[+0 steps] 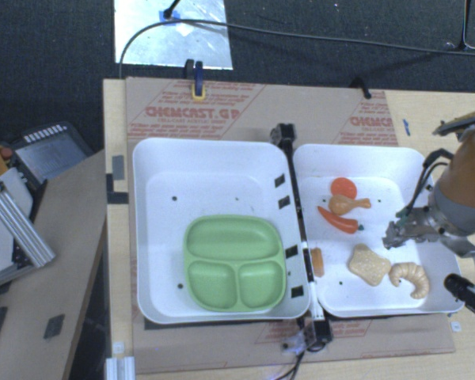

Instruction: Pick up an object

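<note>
We see the arm (467,188) cut off at the right edge. Gripper (397,236) hangs low over the right bin (317,165); can't tell its opening, nothing seen in it. Near it: croissant (410,278), bread (369,266), then chili (337,220), drumstick (348,205), tomato (343,187). Left bin (166,165) holds a green tray (233,261). Cardboard (245,109) beyond reads "CHEMCAST GP".

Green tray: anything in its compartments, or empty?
Empty. All three compartments of the green tray show bare green; the food pieces lie in the right bin.
</note>
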